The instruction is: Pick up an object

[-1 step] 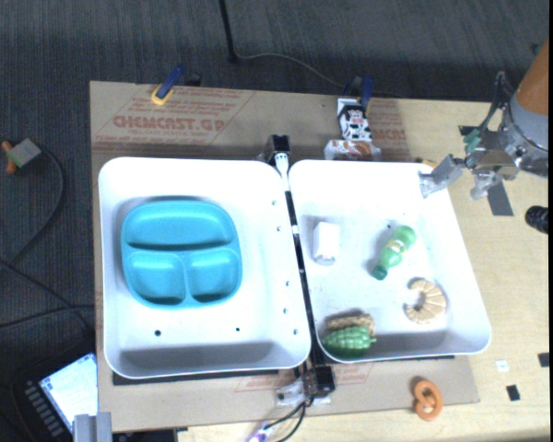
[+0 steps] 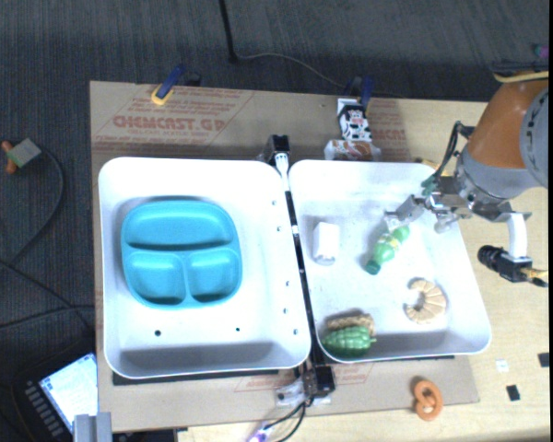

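Camera view looks down at a slant on two shallow white bins set side by side on the bench. The left white bin holds a turquoise plastic tray with three compartments. The right white bin holds the loose things: a small white cylinder-like block towards its 9 o'clock side, a green plastic bottle with a pale neck near its middle, a tan curled pastry-like piece towards 4 o'clock, and a dark green ridged lump with a brown crusty piece touching it, at the 6 o'clock wall.

The grey arm with its orange band reaches in from 3 o'clock, and the hand hangs over the bin's upper right part. Whether its two metal fingers are spread or pressed together I cannot tell; nothing is visibly between them.

The nearest candidate looks to be the green bottle, which lies on its side, tilted, with its pale end just at 7 o'clock of the hand and its dark cap end farther off the same way. The step in hand seems to be the approach before a grasp. To do it well, the hand should shift a little towards 7 o'clock until it is over the bottle's middle, turn so the fingers straddle the body across its narrow width, then come down. A round bottle may roll away if touched off-centre.
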You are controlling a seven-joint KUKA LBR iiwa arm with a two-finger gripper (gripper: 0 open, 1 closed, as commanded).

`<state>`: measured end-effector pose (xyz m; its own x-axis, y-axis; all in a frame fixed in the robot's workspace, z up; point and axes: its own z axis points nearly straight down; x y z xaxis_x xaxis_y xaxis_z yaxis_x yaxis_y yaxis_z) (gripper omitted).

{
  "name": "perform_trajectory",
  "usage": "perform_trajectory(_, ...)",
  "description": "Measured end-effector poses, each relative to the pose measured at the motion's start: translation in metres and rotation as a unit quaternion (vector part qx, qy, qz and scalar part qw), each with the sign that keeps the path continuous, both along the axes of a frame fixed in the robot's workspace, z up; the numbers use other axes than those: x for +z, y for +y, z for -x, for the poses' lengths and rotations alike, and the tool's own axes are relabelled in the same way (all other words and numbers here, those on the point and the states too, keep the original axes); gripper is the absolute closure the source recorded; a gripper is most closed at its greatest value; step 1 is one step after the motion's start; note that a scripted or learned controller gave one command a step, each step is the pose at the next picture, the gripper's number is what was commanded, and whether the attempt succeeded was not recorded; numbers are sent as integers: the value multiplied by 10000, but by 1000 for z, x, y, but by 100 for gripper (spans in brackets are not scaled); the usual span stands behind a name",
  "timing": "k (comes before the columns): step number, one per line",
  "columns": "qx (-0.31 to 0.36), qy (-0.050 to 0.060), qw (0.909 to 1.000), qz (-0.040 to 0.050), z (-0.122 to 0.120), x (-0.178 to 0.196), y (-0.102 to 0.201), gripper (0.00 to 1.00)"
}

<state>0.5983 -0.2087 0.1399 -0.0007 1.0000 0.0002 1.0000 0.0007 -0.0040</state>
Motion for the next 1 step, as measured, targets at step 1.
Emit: perform_trajectory(1, -1, -38, 10000, 14, 11, -52, 37, 0)
